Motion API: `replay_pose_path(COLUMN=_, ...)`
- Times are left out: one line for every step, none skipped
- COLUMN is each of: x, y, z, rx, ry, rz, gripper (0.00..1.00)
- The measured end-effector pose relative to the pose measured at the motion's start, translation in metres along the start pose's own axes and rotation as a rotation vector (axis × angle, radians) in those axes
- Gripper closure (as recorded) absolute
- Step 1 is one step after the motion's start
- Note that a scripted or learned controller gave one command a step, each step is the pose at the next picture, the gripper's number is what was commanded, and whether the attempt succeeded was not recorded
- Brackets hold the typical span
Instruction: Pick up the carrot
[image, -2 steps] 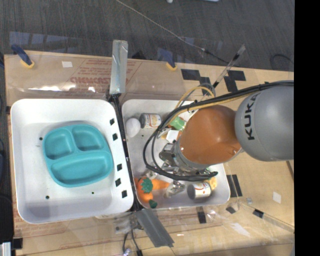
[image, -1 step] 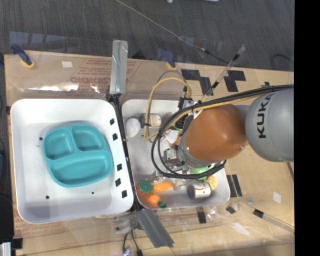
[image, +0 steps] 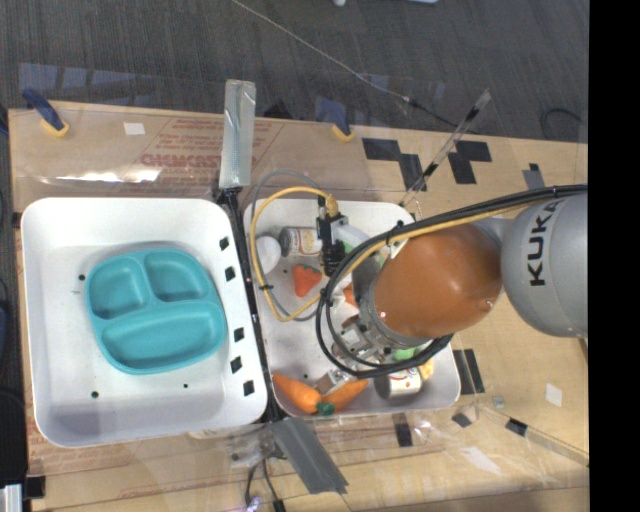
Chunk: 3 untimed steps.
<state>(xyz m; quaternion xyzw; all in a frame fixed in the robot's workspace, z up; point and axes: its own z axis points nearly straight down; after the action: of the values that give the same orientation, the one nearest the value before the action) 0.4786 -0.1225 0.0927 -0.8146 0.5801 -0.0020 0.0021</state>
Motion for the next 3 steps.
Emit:
replay_pose_path(x=-0.002, y=-0.001, z=-0.009, rx=-0.001, ry=-0.004, rz=-0.005, gripper=1.00)
replay_pose_path(x=-0.005, y=-0.002, z=-0.157, rx=-0.002, ry=0.003, rz=-0.216, gripper=1.00)
replay_pose_path(x=0.042, y=-0.004, z=-0.280, rx=-0.002, ry=0.003, rz=-0.340, gripper=1.00)
